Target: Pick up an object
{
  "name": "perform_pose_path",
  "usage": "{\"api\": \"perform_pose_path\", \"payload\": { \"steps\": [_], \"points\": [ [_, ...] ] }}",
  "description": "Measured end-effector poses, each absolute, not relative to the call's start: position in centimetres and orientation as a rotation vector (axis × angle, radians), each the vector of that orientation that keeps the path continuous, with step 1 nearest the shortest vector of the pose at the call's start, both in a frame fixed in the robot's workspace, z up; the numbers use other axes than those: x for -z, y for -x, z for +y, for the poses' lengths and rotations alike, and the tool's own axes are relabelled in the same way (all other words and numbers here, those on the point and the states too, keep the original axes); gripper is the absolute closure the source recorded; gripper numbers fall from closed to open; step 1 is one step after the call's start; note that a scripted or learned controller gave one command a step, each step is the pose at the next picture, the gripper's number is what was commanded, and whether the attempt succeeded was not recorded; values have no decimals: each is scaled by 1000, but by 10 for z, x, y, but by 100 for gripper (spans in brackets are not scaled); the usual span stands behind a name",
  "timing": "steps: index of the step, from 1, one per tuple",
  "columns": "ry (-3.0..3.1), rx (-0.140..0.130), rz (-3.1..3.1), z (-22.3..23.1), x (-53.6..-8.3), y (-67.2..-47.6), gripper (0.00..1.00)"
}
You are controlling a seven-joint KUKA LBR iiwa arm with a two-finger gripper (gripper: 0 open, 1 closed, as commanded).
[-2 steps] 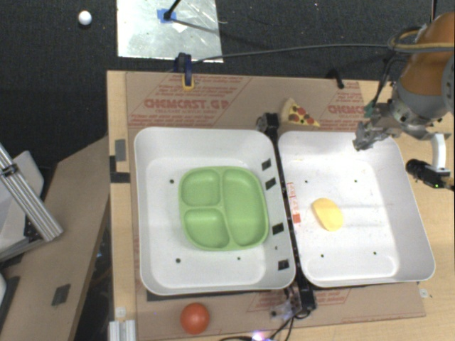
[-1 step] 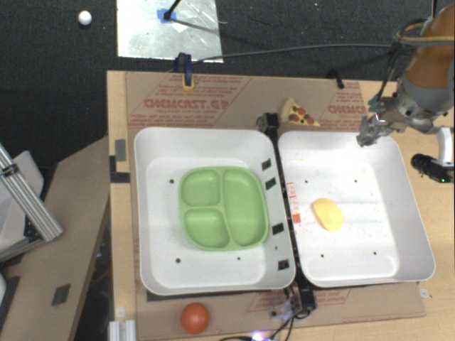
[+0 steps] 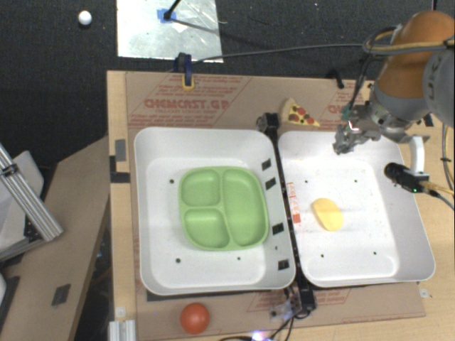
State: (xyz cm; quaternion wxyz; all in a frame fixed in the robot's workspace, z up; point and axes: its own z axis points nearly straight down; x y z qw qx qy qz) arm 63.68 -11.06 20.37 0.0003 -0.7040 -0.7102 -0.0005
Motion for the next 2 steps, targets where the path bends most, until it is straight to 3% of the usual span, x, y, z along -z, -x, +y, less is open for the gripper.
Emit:
{"api": "perform_pose_path", "payload": {
  "steps": [2],
  "points": [
    [2210, 0, -2230, -5, -205, -607, 100]
  ]
}}
